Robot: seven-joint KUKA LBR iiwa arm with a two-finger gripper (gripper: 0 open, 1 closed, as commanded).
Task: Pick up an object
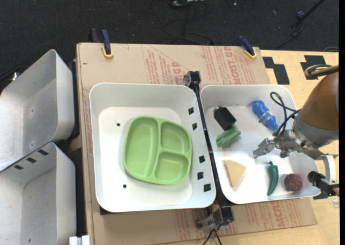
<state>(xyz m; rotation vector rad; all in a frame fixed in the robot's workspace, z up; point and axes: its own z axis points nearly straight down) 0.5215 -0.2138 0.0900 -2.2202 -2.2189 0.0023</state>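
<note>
**Arm hovering over the right bin, nothing held**

Nearest the lens, along the bottom edge of the right bin (253,200), 3 items are lying in a row: a tan wedge (235,173), a dark green pepper (273,178) and a maroon ball (293,182). Farther up, a green block (228,137) is sitting just below a black block (224,116), and a blue bottle (265,113) is resting near the bin's upper right. The left bin (102,147) is carrying a green plate (158,149) with 3 compartments.

From the right, the arm (323,110) is reaching in, and its gripper (265,148) is hanging over the bin floor between the bottle and the pepper. Its metal fingers are pointing left, and nothing is sitting between them; whether they are spread wide or drawn narrow cannot be told at this size.

Judging from the layout, the pepper looks like the closest candidate, lying just below the fingers and apart from its neighbours. A good grasp would likely mean turning the wrist so the fingers are straddling the pepper's narrow width rather than its length, then descending squarely. The ball beside it could roll if nudged, and the bin wall near both is leaving little room on that side.
</note>
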